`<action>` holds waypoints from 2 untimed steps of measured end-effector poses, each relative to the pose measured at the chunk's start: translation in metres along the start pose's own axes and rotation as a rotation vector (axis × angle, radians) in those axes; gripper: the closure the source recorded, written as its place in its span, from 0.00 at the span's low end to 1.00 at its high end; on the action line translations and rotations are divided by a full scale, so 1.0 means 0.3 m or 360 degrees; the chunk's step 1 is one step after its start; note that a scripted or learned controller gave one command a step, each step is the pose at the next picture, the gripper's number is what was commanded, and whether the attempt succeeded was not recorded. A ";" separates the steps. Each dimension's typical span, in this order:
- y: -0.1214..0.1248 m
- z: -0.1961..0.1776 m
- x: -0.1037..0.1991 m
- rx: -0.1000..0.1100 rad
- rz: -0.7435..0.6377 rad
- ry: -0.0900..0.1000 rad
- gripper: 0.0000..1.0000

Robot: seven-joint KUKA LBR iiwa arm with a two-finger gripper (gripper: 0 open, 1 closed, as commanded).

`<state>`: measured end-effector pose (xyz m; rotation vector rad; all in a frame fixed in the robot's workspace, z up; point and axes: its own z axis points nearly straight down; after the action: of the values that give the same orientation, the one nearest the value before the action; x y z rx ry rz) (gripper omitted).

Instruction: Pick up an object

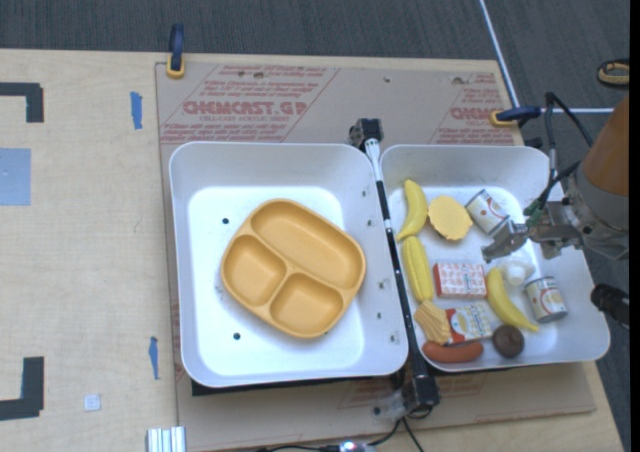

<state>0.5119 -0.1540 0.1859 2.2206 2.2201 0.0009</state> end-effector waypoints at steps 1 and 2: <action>0.067 0.321 0.085 -0.0018 -0.0002 0.0002 0.00; 0.056 0.322 0.165 -0.0017 0.0003 -0.0007 0.00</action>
<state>0.5290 -0.1047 0.0893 2.2152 2.2101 0.0080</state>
